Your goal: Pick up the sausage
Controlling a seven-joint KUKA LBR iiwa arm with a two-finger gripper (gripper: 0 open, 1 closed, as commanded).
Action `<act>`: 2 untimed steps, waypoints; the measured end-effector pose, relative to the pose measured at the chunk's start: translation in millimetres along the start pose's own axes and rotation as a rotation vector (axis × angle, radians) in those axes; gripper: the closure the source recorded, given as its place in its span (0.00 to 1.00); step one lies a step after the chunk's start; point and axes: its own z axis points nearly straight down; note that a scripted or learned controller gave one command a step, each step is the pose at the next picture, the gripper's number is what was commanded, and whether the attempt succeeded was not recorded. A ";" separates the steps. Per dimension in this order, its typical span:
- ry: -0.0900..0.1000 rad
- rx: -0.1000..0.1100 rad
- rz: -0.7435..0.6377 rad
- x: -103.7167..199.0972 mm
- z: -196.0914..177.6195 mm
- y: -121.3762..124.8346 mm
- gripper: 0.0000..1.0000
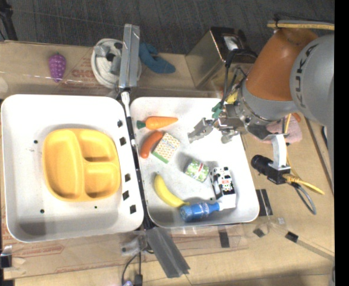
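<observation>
The gripper point(213, 130) hangs over the upper right part of the right bin point(249, 177), its two metal fingers spread apart with nothing between them. Above it rise the grey wrist and the orange band point(276, 64) of the arm, whose housing carries part of the lettering "KUKA" at the picture's right.

Below and left of the gripper, well apart from it, the sausage point(150, 143), reddish orange, lies tilted near the bin's left wall, its lower end toward the divider. Just above it lies a carrot point(158, 123) with a green tip. A small patterned carton point(167, 147) touches the sausage's right side; its print cannot be read. Toward the middle rests a green-and-white pack point(196, 170), and beside that a black-and-white, cow-patterned carton point(223, 183). A banana point(165, 192) and a blue bottle point(199, 210) lie along the near wall.

The left bin point(19, 130) holds a yellow divided tray point(82, 162). On the bench behind the bins sit a purple grape bunch point(57, 66), a blue object point(153, 58) and a brown box point(213, 55).
</observation>
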 end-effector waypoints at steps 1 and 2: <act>0.000 0.001 0.027 48.6 115.6 22.3 0.00; 0.004 -0.016 0.120 55.7 142.7 60.3 0.00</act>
